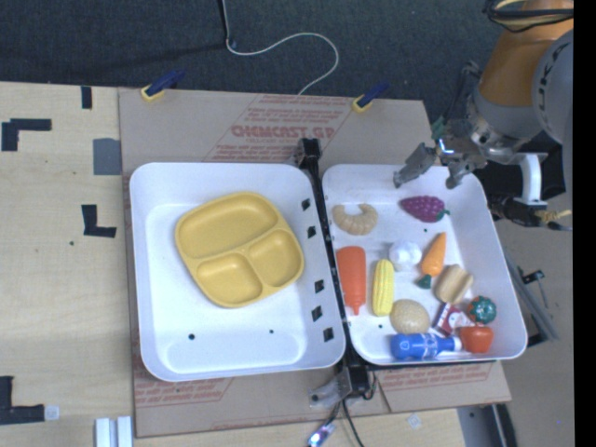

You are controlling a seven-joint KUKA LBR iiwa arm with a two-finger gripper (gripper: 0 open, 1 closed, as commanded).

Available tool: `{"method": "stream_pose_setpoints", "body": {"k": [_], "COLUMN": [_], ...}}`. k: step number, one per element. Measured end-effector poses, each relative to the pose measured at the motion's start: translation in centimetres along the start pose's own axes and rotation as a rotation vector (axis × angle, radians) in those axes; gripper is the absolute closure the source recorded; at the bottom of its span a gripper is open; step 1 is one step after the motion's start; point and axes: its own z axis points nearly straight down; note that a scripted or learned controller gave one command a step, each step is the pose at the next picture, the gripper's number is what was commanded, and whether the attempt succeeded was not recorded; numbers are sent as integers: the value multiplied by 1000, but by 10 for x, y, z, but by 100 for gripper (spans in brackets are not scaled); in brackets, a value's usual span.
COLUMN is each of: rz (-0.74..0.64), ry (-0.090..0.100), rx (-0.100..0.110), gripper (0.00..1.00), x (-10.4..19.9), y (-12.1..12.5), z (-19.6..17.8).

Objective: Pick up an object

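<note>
Right white bin (498,250), near edge first: a blue plastic bottle (421,346) lies along the near wall, long axis running left-right, with a red tomato-like toy (476,339) at the near right corner and a small dark green round piece (483,309) just behind it. A tan potato-shaped toy (409,317) sits just behind the bottle. Mid-bin: a long orange carrot-like toy (351,277) lies along the left wall, long axis near-to-far, a yellow corn cob (383,287) lies beside it, parallel. A brown bread-like piece (453,283) and a small orange carrot (432,254) are toward the right wall, a white small lump (404,253) between them and the corn. Far part: a beige croissant (357,218) near the far left, a purple grape bunch (424,208) near the far right corner. The gripper (431,167) hangs over the bin's far edge, fingers spread apart, nothing between them. The grape bunch is the nearest object, just nearward of the fingertips, so a short reach down and toward the near edge looks like the likely pick. The left white bin (149,250) holds a yellow divided plastic plate (239,248).
</note>
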Motion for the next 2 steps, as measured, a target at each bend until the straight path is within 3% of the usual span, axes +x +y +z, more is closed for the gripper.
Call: {"method": "stream_pose_setpoints", "body": {"k": [1, 2], "rz": [1, 2], "ry": [0, 1], "rx": [-5, 1], "gripper": [0, 0], "x": [15, 21], "y": [-66, -129], "z": [-88, -100]}}
